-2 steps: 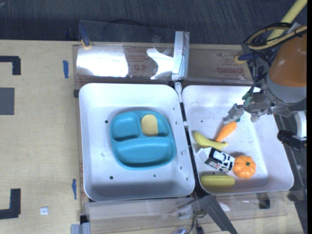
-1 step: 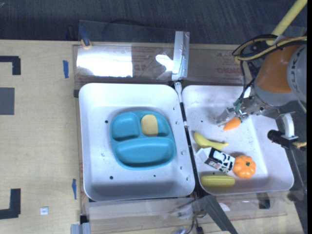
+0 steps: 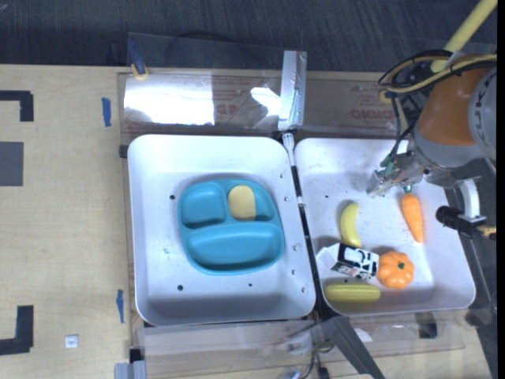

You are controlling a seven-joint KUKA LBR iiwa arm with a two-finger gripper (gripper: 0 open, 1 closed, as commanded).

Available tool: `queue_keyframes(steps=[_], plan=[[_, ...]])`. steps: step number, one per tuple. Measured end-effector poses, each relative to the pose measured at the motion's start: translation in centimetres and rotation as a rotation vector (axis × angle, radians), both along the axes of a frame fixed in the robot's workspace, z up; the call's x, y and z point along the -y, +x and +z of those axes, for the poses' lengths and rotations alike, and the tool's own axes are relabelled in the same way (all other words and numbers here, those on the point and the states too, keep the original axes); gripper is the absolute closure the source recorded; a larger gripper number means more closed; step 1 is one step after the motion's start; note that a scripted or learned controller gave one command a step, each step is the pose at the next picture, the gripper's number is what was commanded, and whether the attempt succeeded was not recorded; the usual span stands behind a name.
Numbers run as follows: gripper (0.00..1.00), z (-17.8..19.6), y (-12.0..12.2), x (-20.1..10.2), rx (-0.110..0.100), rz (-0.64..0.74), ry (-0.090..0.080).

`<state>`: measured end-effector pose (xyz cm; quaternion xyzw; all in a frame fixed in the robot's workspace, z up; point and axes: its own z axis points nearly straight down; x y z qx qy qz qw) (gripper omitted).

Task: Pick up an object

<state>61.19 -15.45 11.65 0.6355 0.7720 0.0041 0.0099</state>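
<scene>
Carrot (image 3: 412,217) lies in right bin (image 3: 316,160), right of frame; gripper (image 3: 389,181) hovers just upper-left of it, finger state can't tell.

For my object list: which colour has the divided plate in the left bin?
Blue, clearest in the camera view: the divided plate.

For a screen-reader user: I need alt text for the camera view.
The end effector hovers in the right bin, above a banana, carrot, small pumpkin and black-and-white box. The left bin holds a blue divided tray with a yellow item.
</scene>
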Motion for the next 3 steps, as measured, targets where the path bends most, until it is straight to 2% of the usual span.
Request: queue_keyframes(steps=[1,2,3], plan=[[1.00,8.4,1.5,7.2,-0.011,0.058,0.000],[0.00,8.0,1.4,6.9,-0.017,0.061,0.004],[0.00,1.2,1.4,6.6,-0.010,0.000,0.005]])
